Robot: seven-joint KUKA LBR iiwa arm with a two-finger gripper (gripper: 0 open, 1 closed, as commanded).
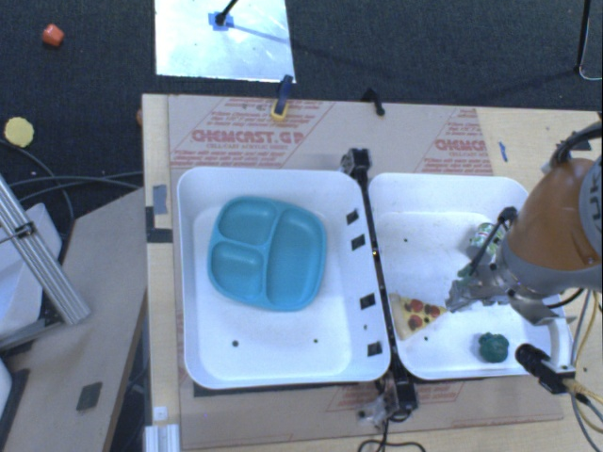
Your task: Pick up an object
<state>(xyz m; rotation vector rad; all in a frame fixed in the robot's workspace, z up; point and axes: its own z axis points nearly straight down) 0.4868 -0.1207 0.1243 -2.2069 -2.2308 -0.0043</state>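
The arm (pixel 556 224) reaches in from the right and hangs low over the right bin (pixel 429 196), its gripper (pixel 464 293) just beside the pizza slice (pixel 415 314) lying on the bin floor near the divider. Whether the pincer is released or clenched, nobody can tell from here. A dark green lump (pixel 493 347) sits near the bin's front edge. Over in the left bin (pixel 203 347), a blue divided plate (pixel 268 253) rests flat.
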